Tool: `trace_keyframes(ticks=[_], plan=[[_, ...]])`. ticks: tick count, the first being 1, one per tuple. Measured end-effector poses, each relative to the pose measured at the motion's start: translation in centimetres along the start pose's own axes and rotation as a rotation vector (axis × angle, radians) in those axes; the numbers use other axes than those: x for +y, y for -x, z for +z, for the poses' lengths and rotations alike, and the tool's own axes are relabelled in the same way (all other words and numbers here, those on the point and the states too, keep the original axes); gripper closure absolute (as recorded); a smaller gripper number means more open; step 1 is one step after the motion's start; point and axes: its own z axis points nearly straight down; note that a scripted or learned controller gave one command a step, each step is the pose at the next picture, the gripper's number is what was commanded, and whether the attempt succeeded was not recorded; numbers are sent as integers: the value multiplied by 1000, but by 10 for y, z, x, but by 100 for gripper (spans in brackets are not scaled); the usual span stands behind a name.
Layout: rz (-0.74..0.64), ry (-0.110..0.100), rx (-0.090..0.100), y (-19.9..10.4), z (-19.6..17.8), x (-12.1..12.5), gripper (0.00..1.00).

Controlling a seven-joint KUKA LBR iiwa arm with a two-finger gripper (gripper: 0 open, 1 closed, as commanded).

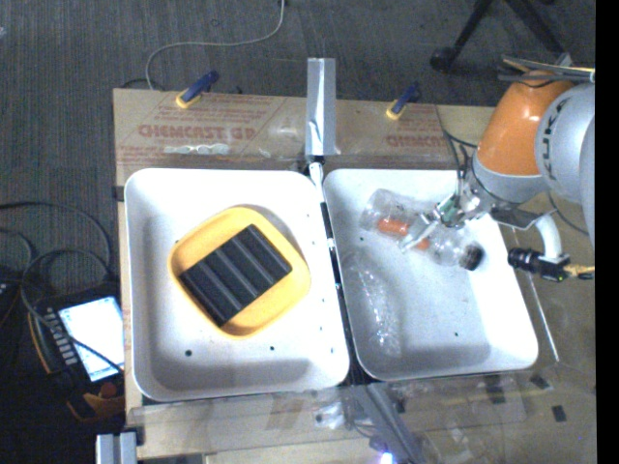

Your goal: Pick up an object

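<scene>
In the left bin (155, 356) lies a yellow pad with a black ribbed top (242, 269). The right bin (503, 346) holds a clear plastic bottle with an orange part (390, 220) near its far wall. A clear item with a black cap (456, 252) lies just right of the bottle. A crumpled clear wrap (372, 303) sits toward the bin's left side. My gripper (449, 212) hangs low at the far right of the right bin, between the bottle and the capped item, right at their edges. Its tip is small and partly masked by the clear plastic.
Two blue and yellow clamps (196, 88) (403, 98) hold a brown board (232, 133) behind the bins. A metal post (320, 104) rises at the divide between them. A screen device (87, 332) with cables lies on the floor at the left.
</scene>
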Motion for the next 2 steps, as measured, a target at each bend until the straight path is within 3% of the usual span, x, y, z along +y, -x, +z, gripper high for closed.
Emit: trace_keyframes(ticks=[1, 2], plan=[[-43, -57, 30, 10, 4, 23, 0], [-168, -7, 2, 35, -63, 31, 0]])
